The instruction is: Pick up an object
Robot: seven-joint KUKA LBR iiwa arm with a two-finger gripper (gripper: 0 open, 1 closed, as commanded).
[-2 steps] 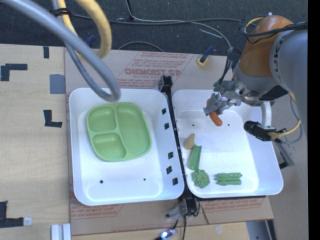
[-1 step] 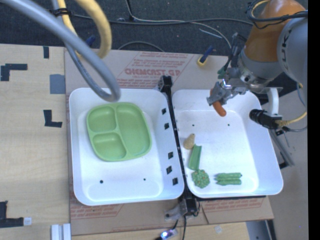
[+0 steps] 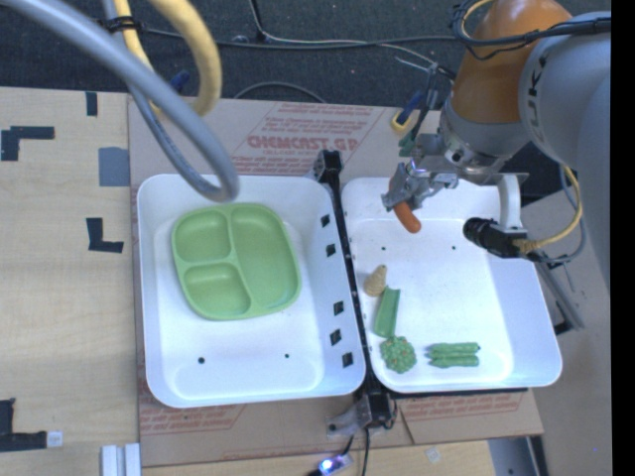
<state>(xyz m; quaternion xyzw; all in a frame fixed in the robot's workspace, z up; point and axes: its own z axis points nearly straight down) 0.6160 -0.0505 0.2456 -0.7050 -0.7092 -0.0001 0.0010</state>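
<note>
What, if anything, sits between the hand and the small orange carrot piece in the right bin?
Nothing visible. The hand is right above the small orange carrot piece, which pokes out just below it near the shallow white right bin's back left corner. The other food items lie farther forward.

From my remote seat, the gripper [image 3: 409, 198] covered the upper end of the small orange piece [image 3: 408, 218] near the right bin's [image 3: 516, 360] far edge, so I couldn't tell its full shape. The arm [image 3: 556, 77] ran off the picture's right edge. The grey hose [image 3: 149, 87] hid the left bin's [image 3: 159, 365] far edge.
</note>
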